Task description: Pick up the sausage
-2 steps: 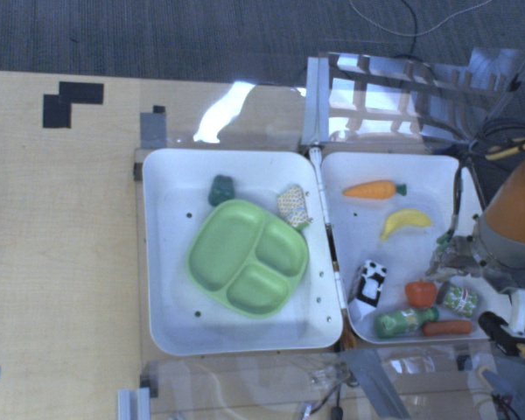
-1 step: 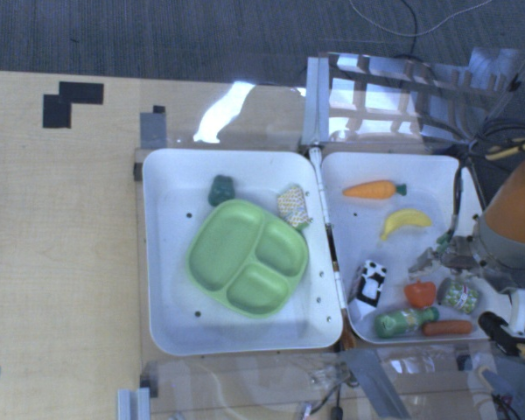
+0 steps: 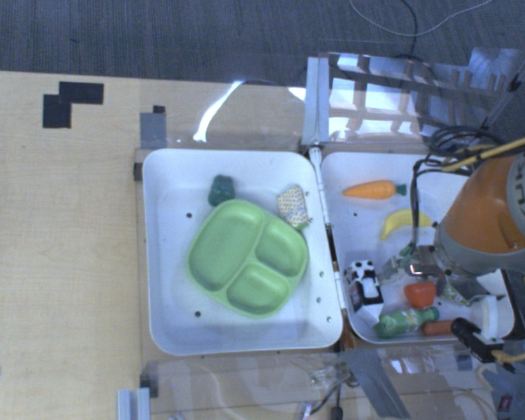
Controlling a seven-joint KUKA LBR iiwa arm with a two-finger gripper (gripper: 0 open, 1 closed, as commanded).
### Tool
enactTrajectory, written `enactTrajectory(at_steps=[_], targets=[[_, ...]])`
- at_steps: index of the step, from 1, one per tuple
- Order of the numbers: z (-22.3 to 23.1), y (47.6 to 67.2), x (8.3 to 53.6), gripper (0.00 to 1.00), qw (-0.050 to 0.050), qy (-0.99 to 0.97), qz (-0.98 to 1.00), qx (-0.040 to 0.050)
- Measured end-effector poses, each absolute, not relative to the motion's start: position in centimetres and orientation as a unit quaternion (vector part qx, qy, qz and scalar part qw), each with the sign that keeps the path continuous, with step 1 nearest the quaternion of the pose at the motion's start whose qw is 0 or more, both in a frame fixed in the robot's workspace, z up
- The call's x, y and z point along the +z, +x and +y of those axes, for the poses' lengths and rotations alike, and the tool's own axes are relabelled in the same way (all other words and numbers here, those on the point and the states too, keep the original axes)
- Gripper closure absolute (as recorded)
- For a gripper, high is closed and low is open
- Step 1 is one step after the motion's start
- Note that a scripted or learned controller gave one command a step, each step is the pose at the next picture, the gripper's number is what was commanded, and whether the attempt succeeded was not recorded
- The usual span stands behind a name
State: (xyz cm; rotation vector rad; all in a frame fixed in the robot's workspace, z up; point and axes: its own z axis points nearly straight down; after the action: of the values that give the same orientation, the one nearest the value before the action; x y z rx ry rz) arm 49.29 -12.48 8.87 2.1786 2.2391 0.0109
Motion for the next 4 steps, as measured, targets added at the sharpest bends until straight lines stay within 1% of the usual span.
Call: enactTrajectory(at_steps=[1,2,3,4], targets=[[-12.38,49.56,9.71,1.0,0.008,0.697,0.717,0.0047],[-12.38,49.55,9.71,0.0,0.008,0.697,0.717,0.0046],[-13.16,49.33,8.88,0.0,0.005,0.674,0.738,0.0056],[-13.21,49.58,9.75,1.0,0.006,0.674,0.739,0.0058]])
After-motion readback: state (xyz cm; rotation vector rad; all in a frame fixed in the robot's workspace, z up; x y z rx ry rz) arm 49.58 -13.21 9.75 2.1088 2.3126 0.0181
